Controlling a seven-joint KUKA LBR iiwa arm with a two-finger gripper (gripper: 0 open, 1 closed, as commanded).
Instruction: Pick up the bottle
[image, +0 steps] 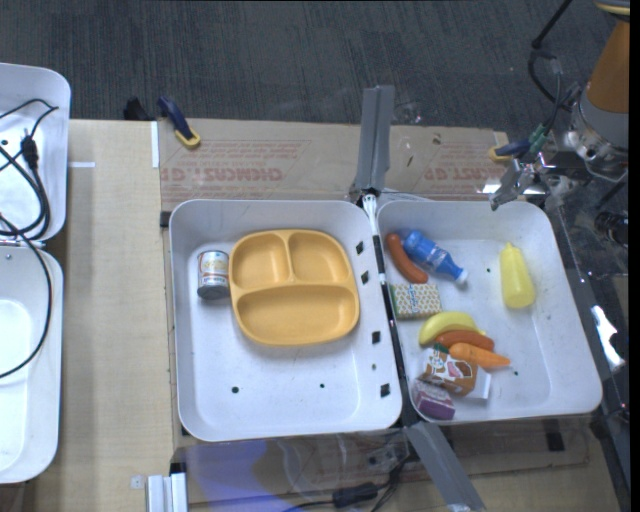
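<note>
Dark carpet runs along the top of the scene, and below it a cardboard-covered worktop (300, 160) carries two shallow white bins side by side. A blue and yellow clamp (178, 124) lies on the cardboard near the upper left.

Within the left bin (200, 400) sits a yellow divided plate (294, 285), with a small tin can (212, 274) lying just beside its left edge.

Within the right bin (560, 370), the blue bottle (433, 256) lies on its side in the upper left part, cap pointing down and to the right. A red sausage-shaped toy (405, 258) lies just beside it on the left, and a patterned sponge-like block (416, 299) rests below the two. A yellow squeeze bottle (516, 276) lies well apart, toward the bin's right half. Lower down cluster a banana (452, 325), a carrot (479, 355) and a small printed packet (450, 378).

At the upper right, the end effector (520, 182) hangs over the far right corner of the right bin, well apart from the blue bottle, beneath the arm's orange band (612, 60). Whether it is wide or narrow cannot be told from this angle; nothing is seen in it.
</note>
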